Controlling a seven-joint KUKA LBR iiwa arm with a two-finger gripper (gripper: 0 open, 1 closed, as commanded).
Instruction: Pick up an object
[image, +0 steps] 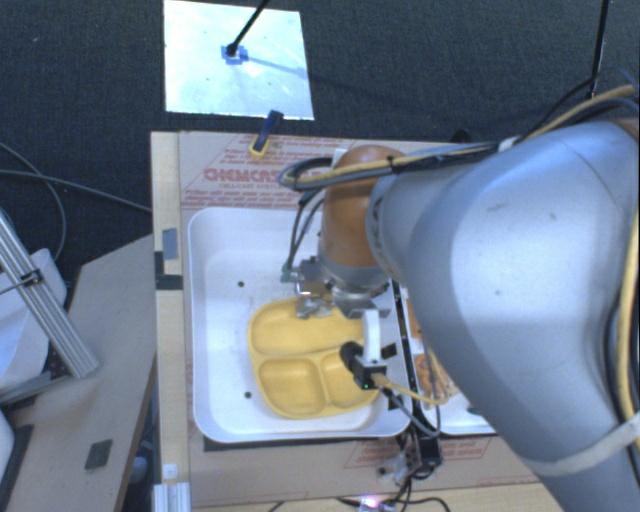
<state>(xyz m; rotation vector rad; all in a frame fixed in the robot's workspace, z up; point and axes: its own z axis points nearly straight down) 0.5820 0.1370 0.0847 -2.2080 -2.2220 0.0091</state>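
Camera view, catalogued from the near edge of the frame to the far.

Item: grey arm (520, 300), filling the right half of the frame, reaching in toward the centre.

Item: left bin (215, 300), white and shallow, at lower centre; its near rim is seen along the bottom, its bare floor at the left.

Item: yellow divided tray (300, 370), lying flat in the left bin toward its lower right, compartments facing up. It is taken as the likely object of the task.

Item: right bin (470, 420), largely covered by the arm; a small patterned item (432, 372) is glimpsed in it, too hidden to be identified.

Item: gripper (312, 303), below the orange band (345, 225), set at the upper edge of the yellow divided tray. Whether its fingers are open or closed cannot be told, as they are masked by the wrist hardware.

Item: printed cardboard sheet (235, 170), under the bins, at upper centre.

Item: blue and yellow tool (266, 132), at the cardboard's far edge.

Item: pale square panel (235, 60), at the top left of centre.

Status: the tray is judged not yet lifted, resting on the bin floor; securing and raising remain to be done.
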